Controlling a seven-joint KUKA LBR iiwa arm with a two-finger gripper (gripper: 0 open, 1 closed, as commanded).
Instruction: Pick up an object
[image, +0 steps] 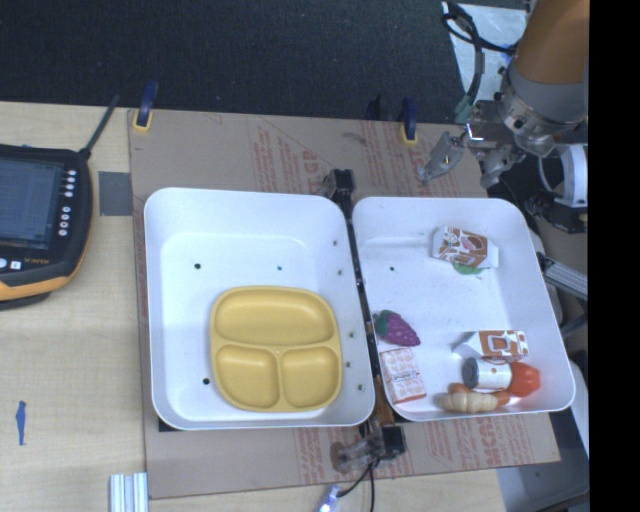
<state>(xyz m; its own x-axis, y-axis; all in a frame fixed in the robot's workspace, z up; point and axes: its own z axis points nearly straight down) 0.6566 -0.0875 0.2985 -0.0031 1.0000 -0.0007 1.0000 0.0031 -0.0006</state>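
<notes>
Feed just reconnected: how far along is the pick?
Nothing looks picked yet. The gripper hangs open and empty above the far edge of the right bin. The milk carton, grapes and the cluster near the can all lie in the bin. Descent, grasp and lift all remain.

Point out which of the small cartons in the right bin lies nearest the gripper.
The carton at the right bin's far end, alone, closest to the gripper. The other two lie near the bin's front edge.

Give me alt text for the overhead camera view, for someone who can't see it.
The open gripper hangs above the far edge of the right bin, which holds small food items. The left bin holds a yellow divided tray.
</notes>
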